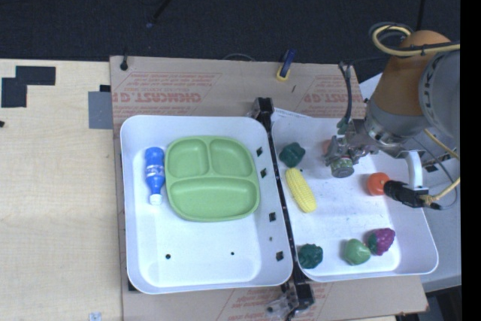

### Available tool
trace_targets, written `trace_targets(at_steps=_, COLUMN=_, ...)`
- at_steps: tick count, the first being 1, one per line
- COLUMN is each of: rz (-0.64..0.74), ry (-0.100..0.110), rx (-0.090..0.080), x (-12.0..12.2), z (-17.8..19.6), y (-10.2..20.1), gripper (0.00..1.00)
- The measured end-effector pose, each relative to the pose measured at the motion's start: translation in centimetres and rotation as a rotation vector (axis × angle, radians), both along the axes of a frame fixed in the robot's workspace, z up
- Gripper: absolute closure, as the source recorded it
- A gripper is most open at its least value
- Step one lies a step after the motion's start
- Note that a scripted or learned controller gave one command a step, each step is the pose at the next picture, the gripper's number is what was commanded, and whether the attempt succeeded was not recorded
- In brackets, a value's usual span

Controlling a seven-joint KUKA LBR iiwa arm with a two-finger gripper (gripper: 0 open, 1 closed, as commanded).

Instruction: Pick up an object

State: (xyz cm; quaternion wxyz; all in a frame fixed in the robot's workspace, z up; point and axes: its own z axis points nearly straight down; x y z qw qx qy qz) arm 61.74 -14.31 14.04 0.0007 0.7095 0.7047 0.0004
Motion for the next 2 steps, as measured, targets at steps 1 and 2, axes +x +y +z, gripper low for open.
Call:
trace_targets(at_steps=1, rz=0.006, ry=-0.003, rx=0.000, x=0.1, z=6.4, y=-0.2, gripper=1.00)
trace_targets(at_steps=2, rz=0.005, ry=0.001, rx=0.000, x=0.1, z=8.9, y=-0.4, gripper=1.00)
